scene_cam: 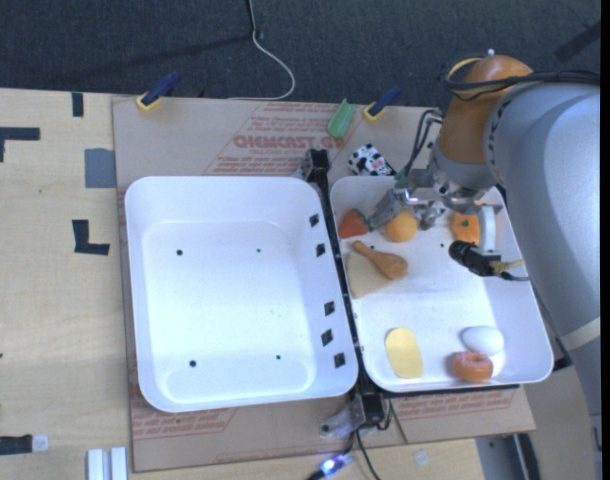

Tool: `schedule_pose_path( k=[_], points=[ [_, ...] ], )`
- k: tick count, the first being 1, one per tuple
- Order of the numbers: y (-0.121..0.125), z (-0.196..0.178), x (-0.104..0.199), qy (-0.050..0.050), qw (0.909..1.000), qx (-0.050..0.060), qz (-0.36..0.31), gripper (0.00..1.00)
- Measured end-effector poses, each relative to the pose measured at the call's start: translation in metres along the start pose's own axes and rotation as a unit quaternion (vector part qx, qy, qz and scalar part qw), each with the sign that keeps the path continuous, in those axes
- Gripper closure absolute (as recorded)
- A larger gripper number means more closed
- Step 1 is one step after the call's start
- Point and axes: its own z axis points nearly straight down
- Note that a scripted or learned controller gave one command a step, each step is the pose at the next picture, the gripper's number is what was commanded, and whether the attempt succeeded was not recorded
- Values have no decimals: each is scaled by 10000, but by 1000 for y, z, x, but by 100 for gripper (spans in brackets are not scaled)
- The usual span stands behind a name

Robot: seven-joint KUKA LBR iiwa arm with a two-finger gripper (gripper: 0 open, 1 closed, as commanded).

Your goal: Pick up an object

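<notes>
Evidently the grey arm, with its orange band, has its two-finger gripper (422,205) low over the far end of the right-hand shallow white bin (520,313), the landmark for everything else. Its dark metal fingers hang just above a small round orange ball (401,229), which sits near that bin's far-left corner; whether they stand wide or narrow I cannot tell, since the wrist hides them, and nothing is seen between them. The ball looks the likeliest target, being the thing most directly under the tool (a judgement, not a certainty).

Just beside the ball, against the bin's left wall, lies a red wedge-shaped piece (352,223); a tan drumstick-shaped toy (380,260) rests slightly nearer the bin's middle. Crowding like this probably explains the steep, top-down approach. At the bin's near end sit a flat yellow oval block (404,352), a white egg-shaped object (482,340) and a brown ring doughnut (472,366), well apart from the gripper. A black-and-white spotted toy (366,160) lies just outside the bin's far rim.
</notes>
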Motion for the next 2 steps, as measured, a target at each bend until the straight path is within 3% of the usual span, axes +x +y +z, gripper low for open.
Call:
schedule_pose_path(
  k=[1,2],
  points=[
    [1,-11,5,45,10000,-1,-16,100],
    [-44,-103,83,85,10000,28,-37,100]
  ],
)
